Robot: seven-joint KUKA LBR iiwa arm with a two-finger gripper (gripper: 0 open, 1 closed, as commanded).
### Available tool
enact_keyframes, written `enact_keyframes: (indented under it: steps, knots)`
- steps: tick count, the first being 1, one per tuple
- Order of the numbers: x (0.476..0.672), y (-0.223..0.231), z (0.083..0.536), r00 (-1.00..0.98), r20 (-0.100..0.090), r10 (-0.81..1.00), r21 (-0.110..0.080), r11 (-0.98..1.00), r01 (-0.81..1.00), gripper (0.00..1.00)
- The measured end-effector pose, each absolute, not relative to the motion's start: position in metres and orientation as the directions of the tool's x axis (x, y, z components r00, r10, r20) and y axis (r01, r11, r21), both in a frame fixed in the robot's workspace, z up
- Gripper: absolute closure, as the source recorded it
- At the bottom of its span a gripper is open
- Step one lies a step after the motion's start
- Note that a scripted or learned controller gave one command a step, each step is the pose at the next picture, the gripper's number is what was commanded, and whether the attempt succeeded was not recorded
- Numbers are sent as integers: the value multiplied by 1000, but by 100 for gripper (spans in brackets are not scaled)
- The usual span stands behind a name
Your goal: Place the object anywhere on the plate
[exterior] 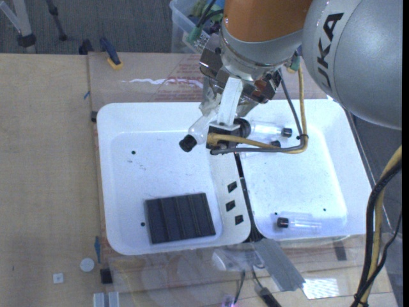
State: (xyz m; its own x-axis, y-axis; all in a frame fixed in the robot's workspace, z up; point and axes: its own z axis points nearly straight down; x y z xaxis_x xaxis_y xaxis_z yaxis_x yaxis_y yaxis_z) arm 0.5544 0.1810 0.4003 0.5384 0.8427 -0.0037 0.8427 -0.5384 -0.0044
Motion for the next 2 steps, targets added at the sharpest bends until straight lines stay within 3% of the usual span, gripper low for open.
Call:
enact_keyframes:
  steps: [1,2]
  knots:
    - [487,225,434,663,0,749,0,-663,749,100]
    - [487,224,434,663,0,748,0,-663,748,0]
